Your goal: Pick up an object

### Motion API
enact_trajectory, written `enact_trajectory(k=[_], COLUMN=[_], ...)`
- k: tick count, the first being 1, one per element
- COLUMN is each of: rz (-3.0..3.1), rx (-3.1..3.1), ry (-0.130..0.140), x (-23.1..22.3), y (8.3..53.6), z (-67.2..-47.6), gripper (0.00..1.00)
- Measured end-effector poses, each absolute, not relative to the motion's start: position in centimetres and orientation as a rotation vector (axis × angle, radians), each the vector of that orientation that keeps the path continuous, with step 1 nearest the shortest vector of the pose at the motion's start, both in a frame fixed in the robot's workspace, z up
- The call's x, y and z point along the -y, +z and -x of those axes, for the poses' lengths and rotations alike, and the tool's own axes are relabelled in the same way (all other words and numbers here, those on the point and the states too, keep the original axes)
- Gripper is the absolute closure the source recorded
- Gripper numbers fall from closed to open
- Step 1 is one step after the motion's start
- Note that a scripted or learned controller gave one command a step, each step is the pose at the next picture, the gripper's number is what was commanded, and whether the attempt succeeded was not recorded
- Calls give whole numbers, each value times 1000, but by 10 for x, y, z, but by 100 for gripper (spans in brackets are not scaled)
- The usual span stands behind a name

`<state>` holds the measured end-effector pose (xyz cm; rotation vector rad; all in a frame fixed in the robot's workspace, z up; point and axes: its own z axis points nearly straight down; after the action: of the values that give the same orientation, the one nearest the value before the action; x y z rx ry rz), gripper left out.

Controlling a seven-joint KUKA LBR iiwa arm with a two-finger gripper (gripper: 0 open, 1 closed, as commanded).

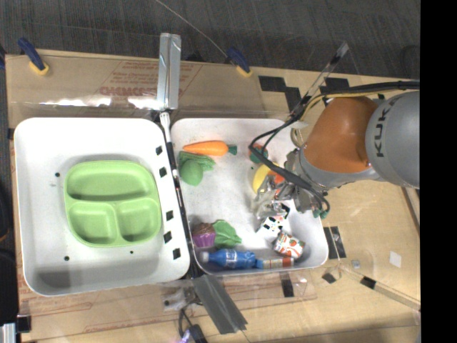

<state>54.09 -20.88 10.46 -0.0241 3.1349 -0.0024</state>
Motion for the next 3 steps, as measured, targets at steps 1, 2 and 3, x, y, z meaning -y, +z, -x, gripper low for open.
enact_trajectory(k=[1, 2, 3], rz=[26, -165, -156], rx=[-3135, -3132, -3128], ry=[-2, -2, -4], x=[208, 194, 193], y=[104, 93, 104], z=[-541, -557, -559], gripper=[0, 0, 100])
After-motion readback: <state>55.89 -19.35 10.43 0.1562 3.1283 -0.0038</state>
